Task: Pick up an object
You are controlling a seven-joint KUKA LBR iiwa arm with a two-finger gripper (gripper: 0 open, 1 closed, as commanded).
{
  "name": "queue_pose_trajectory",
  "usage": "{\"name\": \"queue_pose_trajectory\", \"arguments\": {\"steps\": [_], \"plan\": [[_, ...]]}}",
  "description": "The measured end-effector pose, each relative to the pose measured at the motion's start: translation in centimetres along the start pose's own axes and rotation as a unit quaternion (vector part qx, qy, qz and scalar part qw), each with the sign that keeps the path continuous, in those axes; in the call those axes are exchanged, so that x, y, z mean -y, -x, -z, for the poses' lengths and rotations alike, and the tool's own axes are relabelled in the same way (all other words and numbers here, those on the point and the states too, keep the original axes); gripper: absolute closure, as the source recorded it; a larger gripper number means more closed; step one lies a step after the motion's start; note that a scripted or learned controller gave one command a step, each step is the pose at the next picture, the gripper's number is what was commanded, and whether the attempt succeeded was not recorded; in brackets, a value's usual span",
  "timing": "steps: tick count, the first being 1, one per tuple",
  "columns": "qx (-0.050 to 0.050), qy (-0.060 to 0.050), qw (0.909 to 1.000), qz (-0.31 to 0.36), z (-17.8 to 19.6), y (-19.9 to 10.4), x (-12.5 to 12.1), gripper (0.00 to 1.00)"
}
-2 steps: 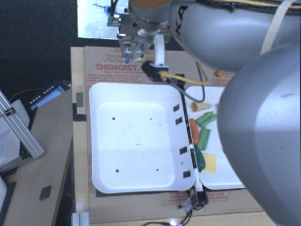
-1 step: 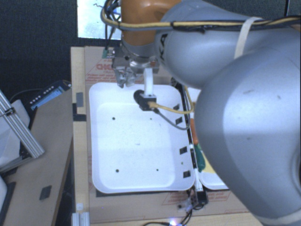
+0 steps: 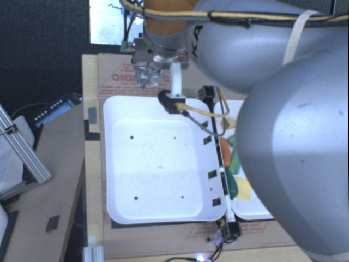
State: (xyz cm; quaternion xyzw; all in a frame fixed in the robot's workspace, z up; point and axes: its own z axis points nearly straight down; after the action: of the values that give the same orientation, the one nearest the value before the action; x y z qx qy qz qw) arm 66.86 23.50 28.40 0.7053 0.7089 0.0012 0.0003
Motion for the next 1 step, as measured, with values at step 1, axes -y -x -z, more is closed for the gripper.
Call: {"name": "queue_pose_trajectory", "arguments": {"steps": [1], "plan": [[0.000, 0.001, 1.0000, 0.000, 6.20, 0.08, -0.03, 1.00]]}}
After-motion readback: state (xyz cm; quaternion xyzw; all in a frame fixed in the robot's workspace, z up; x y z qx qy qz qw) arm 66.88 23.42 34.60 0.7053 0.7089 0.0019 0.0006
